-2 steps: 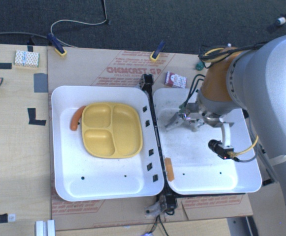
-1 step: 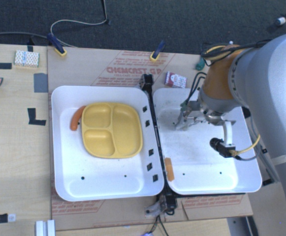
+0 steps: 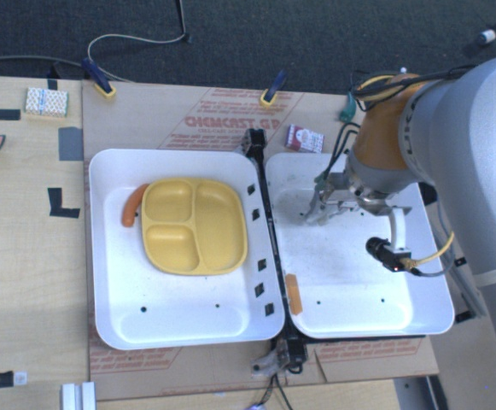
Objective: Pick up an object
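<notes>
**Meanwhile, arm low over the right bin, objects lying apart from it**

Largest in view, the grey arm (image 3: 452,135) with its orange band reaches in from the right and bends down over the right bin (image 3: 363,314). Beside it sits the left bin (image 3: 111,254), the two touching along a dark central divider. Both rest on a cardboard sheet (image 3: 222,118) laid over the wooden bench (image 3: 26,246).

Inside the left bin, a yellow divided plate (image 3: 195,226) lies flat in the upper middle, its three compartments facing up. An orange sausage-shaped object (image 3: 131,205) lies just beside the plate's left edge, touching or nearly so.

Down in the right bin's upper part, the gripper (image 3: 320,212) hangs close to the bin floor; whether its fingers are apart or together cannot be told, and nothing is visible between them.

A small orange carrot-like piece (image 3: 293,293) lies against the right bin's left wall, well apart from the gripper. A little red-and-white packet (image 3: 304,138) rests on the cardboard above the right bin.
</notes>
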